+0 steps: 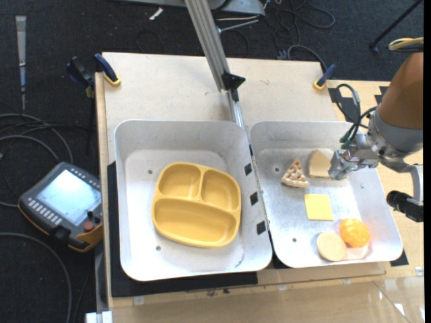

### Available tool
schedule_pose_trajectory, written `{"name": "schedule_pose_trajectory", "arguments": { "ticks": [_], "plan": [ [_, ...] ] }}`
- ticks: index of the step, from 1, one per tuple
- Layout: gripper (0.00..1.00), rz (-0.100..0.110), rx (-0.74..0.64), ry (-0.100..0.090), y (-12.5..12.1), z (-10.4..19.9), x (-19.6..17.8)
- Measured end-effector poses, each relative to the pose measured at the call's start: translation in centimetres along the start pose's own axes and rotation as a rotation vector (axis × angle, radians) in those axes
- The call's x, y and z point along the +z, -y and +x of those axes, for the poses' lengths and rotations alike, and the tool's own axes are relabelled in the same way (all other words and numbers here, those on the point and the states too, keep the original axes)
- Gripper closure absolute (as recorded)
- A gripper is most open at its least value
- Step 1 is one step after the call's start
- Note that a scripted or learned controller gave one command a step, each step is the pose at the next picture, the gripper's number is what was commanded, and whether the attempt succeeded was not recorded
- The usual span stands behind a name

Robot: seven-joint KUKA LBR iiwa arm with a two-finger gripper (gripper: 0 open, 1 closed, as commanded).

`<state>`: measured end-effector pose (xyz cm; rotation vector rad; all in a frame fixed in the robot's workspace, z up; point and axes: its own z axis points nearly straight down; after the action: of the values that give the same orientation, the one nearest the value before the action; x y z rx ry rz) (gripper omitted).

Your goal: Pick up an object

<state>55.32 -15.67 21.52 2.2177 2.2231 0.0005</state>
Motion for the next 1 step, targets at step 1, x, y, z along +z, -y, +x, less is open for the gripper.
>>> {"name": "schedule_pose_trajectory", "arguments": {
  "ticks": [1],
  "plan": [
    [1.0,-0.001,-0.005,-0.002,-1.47,4.9,-1.31]
  ]
}}
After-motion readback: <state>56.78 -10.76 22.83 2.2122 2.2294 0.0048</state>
